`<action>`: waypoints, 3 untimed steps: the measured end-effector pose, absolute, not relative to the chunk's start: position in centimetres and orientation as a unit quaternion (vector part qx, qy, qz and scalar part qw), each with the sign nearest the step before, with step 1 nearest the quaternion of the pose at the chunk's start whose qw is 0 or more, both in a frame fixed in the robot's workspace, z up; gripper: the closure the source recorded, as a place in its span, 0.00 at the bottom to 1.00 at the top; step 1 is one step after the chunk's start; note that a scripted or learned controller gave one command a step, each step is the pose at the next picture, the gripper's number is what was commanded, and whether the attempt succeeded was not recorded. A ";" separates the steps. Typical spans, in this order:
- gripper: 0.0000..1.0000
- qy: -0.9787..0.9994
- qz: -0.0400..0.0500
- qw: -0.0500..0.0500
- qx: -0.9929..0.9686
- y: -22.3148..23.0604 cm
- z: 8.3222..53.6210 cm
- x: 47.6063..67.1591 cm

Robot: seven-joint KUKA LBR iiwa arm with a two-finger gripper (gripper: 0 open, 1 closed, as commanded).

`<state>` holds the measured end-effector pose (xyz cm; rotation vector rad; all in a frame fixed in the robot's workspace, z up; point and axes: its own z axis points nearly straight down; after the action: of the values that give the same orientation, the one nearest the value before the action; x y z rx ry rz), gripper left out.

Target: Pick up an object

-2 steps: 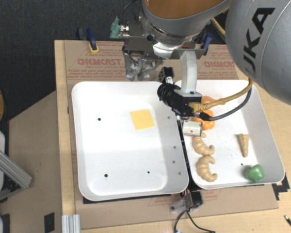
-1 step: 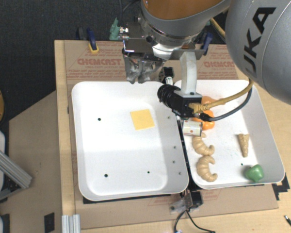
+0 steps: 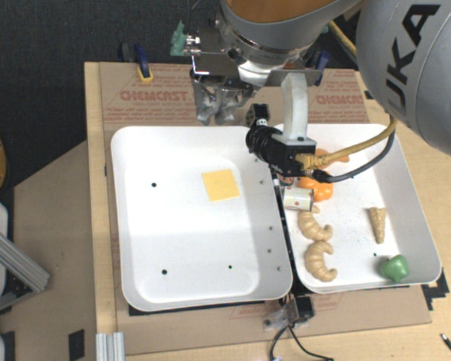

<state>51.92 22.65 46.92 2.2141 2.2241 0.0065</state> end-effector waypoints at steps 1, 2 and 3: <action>1.00 0.709 0.003 0.002 0.705 22.7 48.0 51.9; 1.00 0.710 0.004 0.003 0.704 22.8 49.0 52.0; 1.00 0.710 0.005 0.003 0.704 22.9 50.0 52.0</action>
<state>51.98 22.90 50.02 2.2066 2.2264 0.0148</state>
